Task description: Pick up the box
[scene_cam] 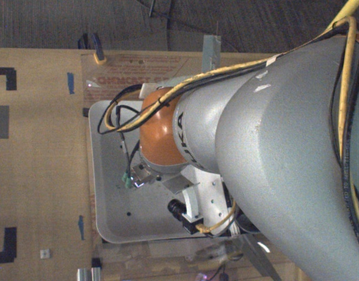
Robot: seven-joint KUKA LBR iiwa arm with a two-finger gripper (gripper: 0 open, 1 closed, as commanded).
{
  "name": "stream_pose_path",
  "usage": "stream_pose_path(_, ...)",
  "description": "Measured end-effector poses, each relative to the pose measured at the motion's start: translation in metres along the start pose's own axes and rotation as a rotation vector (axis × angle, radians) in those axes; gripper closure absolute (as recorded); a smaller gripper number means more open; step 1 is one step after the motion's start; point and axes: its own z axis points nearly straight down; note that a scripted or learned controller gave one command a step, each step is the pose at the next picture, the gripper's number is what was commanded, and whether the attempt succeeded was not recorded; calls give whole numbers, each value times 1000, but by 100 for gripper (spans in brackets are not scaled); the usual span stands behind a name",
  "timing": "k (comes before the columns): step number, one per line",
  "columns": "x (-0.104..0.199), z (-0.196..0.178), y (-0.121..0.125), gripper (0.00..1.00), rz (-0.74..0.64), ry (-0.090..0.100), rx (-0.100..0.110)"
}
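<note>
From the camera view: one grey arm reaching in from the right over one white bin, orange band above the wrist. Gripper state impossible to tell. Box hidden, whereabouts unknown. Bare bin floor open along left and near rims.

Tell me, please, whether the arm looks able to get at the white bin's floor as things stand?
Probably yes. The arm already reaches over the white bin from the right, its orange band above the bin's floor. Nothing visible stands between wrist and floor, though the arm hides much of the bin, so I cannot confirm where the box lies.
</note>
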Motion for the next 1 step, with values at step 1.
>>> stream_pose_path(1,-48,0,-68,100,-66,-1,-1)
